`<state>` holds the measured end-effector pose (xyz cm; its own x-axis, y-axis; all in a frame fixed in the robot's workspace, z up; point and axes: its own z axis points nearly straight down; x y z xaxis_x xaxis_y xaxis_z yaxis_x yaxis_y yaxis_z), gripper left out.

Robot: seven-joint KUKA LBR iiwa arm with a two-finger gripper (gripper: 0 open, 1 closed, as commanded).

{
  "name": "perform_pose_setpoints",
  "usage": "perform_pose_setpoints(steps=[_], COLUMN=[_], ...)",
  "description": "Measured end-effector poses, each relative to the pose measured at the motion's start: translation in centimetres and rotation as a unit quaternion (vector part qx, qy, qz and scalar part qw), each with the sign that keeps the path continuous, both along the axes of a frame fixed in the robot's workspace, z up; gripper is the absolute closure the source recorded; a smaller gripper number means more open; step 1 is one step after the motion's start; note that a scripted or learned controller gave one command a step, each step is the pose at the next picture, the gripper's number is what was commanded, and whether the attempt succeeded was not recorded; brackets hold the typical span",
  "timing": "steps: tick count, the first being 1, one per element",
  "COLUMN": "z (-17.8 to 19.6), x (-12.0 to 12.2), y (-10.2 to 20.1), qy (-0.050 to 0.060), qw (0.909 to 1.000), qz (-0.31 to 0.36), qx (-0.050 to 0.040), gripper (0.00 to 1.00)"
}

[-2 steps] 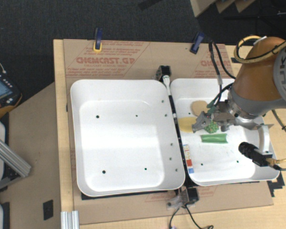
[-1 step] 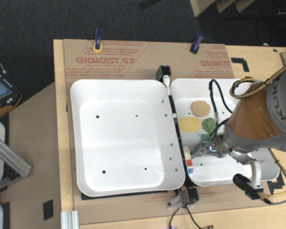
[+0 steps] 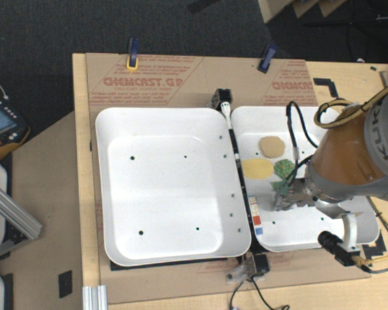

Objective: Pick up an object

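One camera fixed above the bench [image 3: 84, 173] looks down slantwise on both white bins [image 3: 116, 192], arm [image 3: 349, 154] entering right.

Your arm [image 3: 349, 157] at right of frame, tool [image 3: 286, 196] low in the right bin [image 3: 291, 234], beside green object [image 3: 284, 168], yellow piece [image 3: 257, 168], tan disc [image 3: 271, 147].

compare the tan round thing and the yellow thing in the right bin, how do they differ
The tan round thing is a beige disc; the yellow thing is pale yellow and wider, more oblong. The tan one lies nearer the bin's far wall; the yellow one lies nearer the gripper. Both lie flat in the right bin, close together.
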<state>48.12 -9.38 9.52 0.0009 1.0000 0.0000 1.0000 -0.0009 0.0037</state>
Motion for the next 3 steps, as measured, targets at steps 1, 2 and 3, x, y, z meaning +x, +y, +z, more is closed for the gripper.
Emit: perform_pose_setpoints(steps=[1,2,3], z=[9.5,15.5,28.3], x=[5.3,-0.4,2.0], y=[4.7,-2.1,3.8], qy=[-0.004,0.000,-0.007], qw=[1.0000,1.0000,1.0000], qz=[0.004,-0.002,0.005], qx=[-0.0004,-0.0013,-0.0001], gripper=[1.00,1.00,1.00])
